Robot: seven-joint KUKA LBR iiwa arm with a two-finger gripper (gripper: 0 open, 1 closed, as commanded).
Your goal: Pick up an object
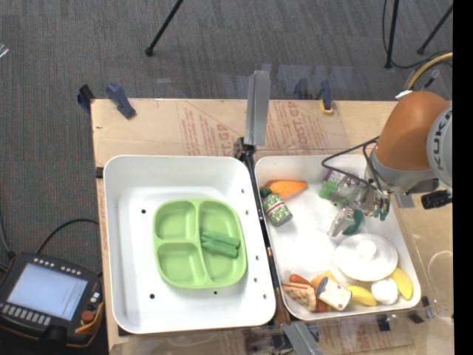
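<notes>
Claw (344, 224) poised in right bin (310, 254) above white lid (364, 257); fingers apparently parted, holding nothing.

Bench (185, 120) is a plywood sheet w/ red print, sitting over grey carpet. Two white bins lie on it side by side: left bin (122, 198), right bin (310, 165), rims touching at the middle. A grey upright bar (258, 109) stands at the back btwn them. Blue clamps (120, 99) grip the bench's far left edge.
</notes>
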